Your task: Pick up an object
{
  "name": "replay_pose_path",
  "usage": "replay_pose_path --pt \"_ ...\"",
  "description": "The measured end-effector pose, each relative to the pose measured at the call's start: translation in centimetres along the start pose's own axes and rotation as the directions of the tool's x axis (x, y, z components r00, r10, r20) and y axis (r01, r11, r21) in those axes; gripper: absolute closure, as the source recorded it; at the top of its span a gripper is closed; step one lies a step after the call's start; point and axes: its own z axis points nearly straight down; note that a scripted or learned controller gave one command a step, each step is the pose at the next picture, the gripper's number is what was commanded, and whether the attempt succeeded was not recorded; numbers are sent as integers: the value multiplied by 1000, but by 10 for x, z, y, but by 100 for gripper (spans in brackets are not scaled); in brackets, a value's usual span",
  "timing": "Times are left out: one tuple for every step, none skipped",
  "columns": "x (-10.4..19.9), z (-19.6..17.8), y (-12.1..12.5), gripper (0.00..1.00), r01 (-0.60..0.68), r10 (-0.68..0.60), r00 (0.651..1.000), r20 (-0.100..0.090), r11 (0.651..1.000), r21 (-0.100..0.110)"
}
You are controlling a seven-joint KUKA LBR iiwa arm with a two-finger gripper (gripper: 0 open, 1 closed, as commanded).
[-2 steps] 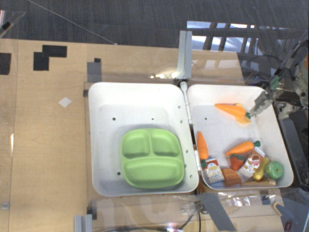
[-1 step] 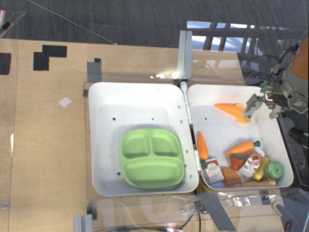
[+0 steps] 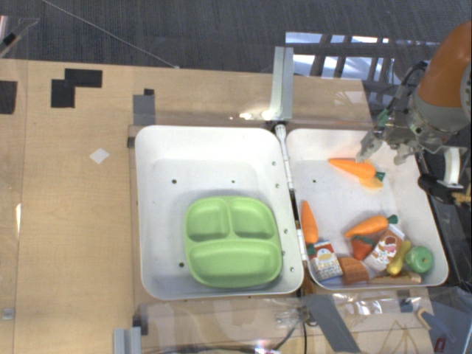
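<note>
My gripper [image 3: 385, 152] hangs over the far right part of the right bin [image 3: 324, 142], its two fingers spread apart with nothing between them. Just below and left of the fingertips lies an orange toy carrot [image 3: 355, 169] with a green stem end. Nearer the front of that bin sit another carrot [image 3: 309, 223] along the left wall, a third carrot [image 3: 368, 226], a small juice carton [image 3: 324, 260], a printed packet [image 3: 384, 248], a yellow banana [image 3: 400, 257] and a green apple [image 3: 420, 259].
The left bin [image 3: 162, 168] holds a green divided plate [image 3: 232, 240] toward its front. A metal post [image 3: 283, 80] stands behind the seam between the bins. The wooden bench [image 3: 66, 198] stretches out to the left.
</note>
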Motion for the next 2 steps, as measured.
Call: replay_pose_path --pt "-3 87 11 0 37 -37 999 0 999 -5" --pt "2 96 24 0 -40 40 999 0 999 -1"
